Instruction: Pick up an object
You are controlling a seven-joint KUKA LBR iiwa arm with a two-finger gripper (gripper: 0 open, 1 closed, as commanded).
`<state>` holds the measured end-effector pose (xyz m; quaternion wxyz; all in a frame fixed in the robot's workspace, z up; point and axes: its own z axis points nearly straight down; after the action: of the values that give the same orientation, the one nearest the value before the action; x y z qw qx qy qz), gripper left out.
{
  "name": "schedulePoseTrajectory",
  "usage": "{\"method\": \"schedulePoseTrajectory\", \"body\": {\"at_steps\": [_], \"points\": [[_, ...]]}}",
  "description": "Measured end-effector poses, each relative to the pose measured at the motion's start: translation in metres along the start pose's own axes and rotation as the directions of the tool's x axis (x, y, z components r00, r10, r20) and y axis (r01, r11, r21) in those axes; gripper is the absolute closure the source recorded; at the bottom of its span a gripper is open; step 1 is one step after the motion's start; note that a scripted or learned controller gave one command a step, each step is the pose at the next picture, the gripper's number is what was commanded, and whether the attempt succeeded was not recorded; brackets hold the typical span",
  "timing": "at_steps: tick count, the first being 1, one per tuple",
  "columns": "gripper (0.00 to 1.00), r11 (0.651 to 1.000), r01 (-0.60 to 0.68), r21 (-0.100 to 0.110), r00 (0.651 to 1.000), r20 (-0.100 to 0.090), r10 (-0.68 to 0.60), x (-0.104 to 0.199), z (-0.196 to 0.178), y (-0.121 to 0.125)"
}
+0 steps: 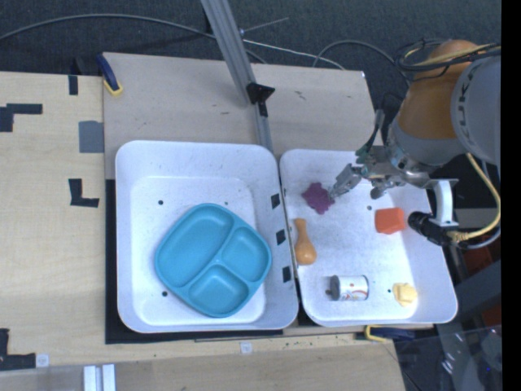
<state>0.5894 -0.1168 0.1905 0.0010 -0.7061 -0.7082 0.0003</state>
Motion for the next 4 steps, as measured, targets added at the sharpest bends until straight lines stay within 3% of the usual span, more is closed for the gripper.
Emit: {"method": "schedulePoseTrajectory", "body": {"at_steps": [1, 2, 3, 4], "points": [[0.00, 1.000, 0.000, 0.000, 1.000, 0.000, 0.000, 0.000, 0.000, 0.000], [0.00, 1.000, -0.002, 0.006, 1.000, 0.001, 0.002, -0.005, 0.060, -0.008], [0.00, 1.000, -0.001, -0.001, 1.000, 0.003, 0.001, -0.005, 0.103, -0.008], [1.00, 1.000, 0.000, 0.000, 1.000, 0.001, 0.000, -0.004, 0.091, -0.008]]}}
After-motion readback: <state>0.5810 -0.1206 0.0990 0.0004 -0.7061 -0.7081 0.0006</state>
